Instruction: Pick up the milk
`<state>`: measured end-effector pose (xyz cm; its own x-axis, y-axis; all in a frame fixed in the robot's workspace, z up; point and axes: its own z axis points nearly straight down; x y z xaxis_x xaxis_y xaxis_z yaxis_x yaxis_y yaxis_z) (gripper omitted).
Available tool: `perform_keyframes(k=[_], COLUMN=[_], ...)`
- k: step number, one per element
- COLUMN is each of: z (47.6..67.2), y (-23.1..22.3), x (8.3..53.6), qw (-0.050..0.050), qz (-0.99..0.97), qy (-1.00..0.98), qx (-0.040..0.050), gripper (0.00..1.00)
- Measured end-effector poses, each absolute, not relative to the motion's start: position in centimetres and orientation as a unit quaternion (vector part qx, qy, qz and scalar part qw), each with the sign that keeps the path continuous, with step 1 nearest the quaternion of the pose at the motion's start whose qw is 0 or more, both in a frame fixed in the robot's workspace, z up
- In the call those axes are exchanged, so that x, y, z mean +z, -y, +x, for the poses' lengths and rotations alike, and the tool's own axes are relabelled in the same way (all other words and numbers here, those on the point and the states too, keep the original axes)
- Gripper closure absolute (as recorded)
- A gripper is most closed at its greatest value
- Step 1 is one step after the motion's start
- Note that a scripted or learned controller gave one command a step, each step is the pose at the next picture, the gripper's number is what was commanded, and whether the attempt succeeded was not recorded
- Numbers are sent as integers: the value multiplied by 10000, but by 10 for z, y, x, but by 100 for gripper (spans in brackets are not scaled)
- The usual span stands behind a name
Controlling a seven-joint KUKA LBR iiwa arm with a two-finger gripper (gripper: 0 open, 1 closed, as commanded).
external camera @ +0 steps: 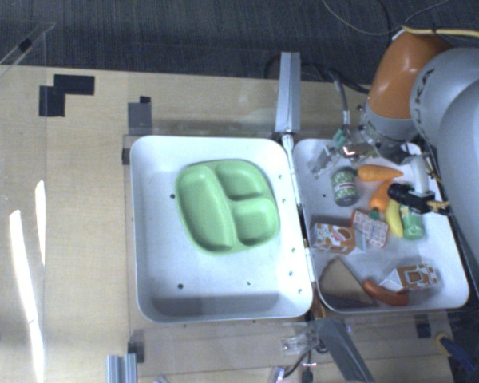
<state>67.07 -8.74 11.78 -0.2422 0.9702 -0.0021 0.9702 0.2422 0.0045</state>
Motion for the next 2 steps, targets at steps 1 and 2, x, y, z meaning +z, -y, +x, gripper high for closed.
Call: perform_keyframes(k=[1,2], z=[603,659], y=[95,105], x=[88,134], qw=[52,30], qz=[5346,5221], qy=[-8451,-8529], qx=[33,15], gripper=[0,0])
